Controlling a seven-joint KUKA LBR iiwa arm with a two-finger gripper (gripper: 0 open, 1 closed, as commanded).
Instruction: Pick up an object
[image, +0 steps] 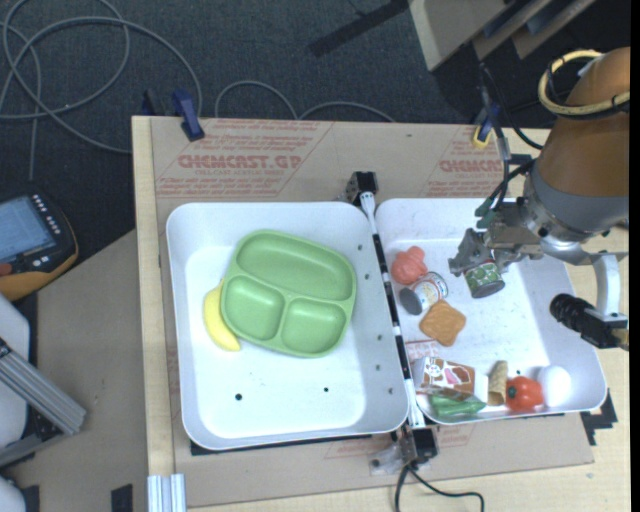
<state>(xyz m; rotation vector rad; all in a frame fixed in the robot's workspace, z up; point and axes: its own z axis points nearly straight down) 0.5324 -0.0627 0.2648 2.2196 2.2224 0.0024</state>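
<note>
My gripper (487, 264) hangs over the upper middle of the right bin (575, 405), reaching in from the right. A small dark can with a green label (486, 281) sits between its fingers, slightly tilted, and the fingers are shut on it. To the left of it lie a red-orange fruit (408, 265), a small silver tin (427, 292) and an orange biscuit (442, 322). Along the bin's front edge are a printed packet (446, 375), a green vegetable (455, 406), a tan piece (497, 380), a red tomato (521, 393) and a white egg (554, 382).
The left bin (190, 300) holds a green divided plate (288, 292) with a yellow banana (218, 322) against its left side. A black divider rail (385, 300) runs between the bins. A black fitting (585, 318) juts in at the right bin's right wall.
</note>
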